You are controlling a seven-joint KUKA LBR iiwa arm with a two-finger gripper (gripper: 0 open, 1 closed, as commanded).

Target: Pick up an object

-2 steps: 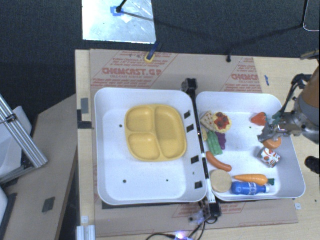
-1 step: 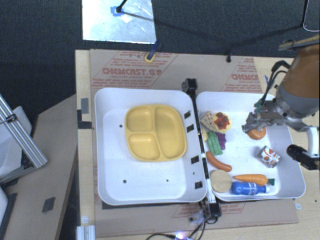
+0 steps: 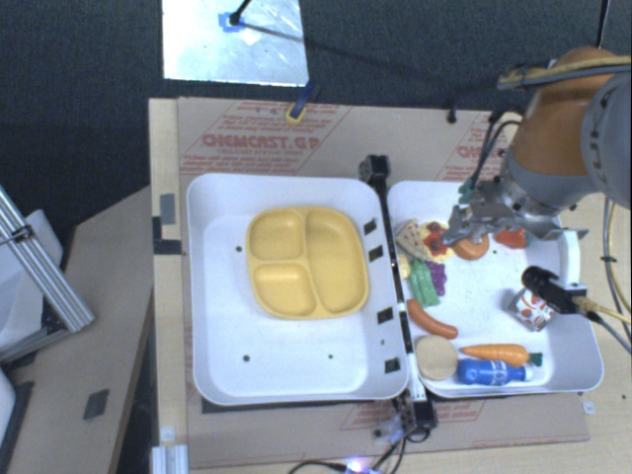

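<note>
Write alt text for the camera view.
A grey arm's gripper hovers over toy food at the back of the right bin, beside a carrot and blue bottle. The left bin holds a yellow divided plate.

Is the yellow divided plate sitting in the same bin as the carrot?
No, the yellow divided plate lies in the left bin, while the carrot lies in the right bin.

Pretty even overhead light, nothing dim. The white bins [image 3: 212, 294] look a bit washed out, the shiny panel [image 3: 235, 26] upper left catches glare, shadows stay soft, and the whole frame is slightly grainy.
</note>
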